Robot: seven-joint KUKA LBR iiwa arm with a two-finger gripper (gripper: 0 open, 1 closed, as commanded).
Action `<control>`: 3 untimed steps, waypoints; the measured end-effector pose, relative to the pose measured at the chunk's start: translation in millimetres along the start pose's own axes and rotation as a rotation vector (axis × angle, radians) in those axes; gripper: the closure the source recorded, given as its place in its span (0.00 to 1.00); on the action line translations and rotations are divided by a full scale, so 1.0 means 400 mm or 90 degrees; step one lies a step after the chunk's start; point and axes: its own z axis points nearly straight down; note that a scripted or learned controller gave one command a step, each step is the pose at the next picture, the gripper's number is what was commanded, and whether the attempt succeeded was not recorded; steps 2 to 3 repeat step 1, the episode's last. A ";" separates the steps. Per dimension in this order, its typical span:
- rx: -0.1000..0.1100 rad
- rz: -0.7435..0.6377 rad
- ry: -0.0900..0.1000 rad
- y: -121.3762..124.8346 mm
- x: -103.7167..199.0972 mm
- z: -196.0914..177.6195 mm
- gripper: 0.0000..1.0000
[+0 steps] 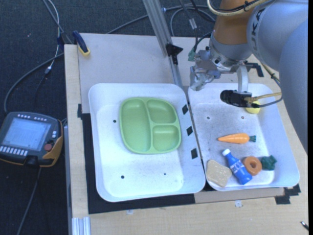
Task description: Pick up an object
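My gripper (197, 83) hangs over the far left corner of the right bin (283, 146), close to the divide between the two bins, with nothing seen in it. The toys lie nearer the front of that bin: an orange carrot (234, 138), a blue bottle (237, 167), a brown donut (253, 165), a beige bread piece (217, 173) and a small dark green piece (268, 161). A yellow object (253, 109) sits at the bin's right side, partly hidden. The carrot is well in front of the gripper.
A green divided plate (149, 125) lies in the left bin (105, 170). A metal pole (159, 18) slants down to the bins' far edge beside the gripper. A teach pendant (29, 138) rests on the floor at left, and cables run across the floor behind the bench.
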 end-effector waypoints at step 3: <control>-0.003 0.000 0.000 0.028 0.126 0.001 1.00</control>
